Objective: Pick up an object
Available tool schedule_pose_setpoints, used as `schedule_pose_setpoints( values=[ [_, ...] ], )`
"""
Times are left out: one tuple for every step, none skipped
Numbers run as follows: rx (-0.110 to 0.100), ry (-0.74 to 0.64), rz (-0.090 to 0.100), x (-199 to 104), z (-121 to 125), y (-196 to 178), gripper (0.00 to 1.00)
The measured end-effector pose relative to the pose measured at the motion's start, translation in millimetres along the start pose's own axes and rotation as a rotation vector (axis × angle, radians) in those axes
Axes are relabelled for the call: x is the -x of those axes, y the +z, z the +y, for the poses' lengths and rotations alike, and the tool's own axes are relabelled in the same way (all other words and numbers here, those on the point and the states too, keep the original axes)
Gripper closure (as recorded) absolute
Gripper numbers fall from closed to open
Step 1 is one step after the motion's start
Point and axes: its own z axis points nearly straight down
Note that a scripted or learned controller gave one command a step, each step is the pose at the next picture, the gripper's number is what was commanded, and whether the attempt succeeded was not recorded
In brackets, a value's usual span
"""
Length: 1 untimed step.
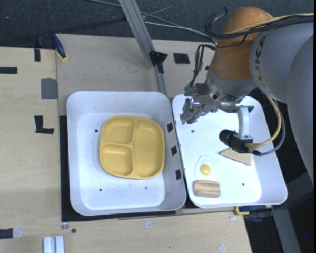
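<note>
**End effector poised over right bin, nothing held; candidate objects lie toward the near edge**

The grey arm with the orange band (237, 41) reaches in from the right and ends over the far left corner of the right-hand shallow white bin (268, 194). The end effector (188, 113) sits at that corner, close to the wall shared with the left-hand white bin (76, 141). Whether its fingers are apart or together cannot be told from this slant; no object is seen between them.

The task names no particular item. In the right bin there are three loose candidates: a white fried-egg toy with a yellow yolk (205, 168), a tan bread-roll-shaped piece (206, 188), and a pale tan wedge-shaped slice (237, 156). A black cylindrical fitting on the arm's cable run (233, 139) hangs just above the wedge and partly overlaps it in view. The left bin holds a yellow plastic divided plate (132, 146), lying flat near its centre.

Governing relation: the egg and the roll both lie toward the near edge of the bin from the end effector, slightly to the view's right of it and apart from it. The egg is the nearer of the two; the roll lies just beyond it, its long axis running left to right across the view. The wedge lies further to the view's right.

Judgement: the approach is not yet complete. A grasp on the roll would best close across its short dimension.
</note>
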Motion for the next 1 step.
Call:
schedule_pose_setpoints(
  values=[
    [0.000,0.001,-0.001,-57.8,13.5,5.5,1.00]
  ],
)
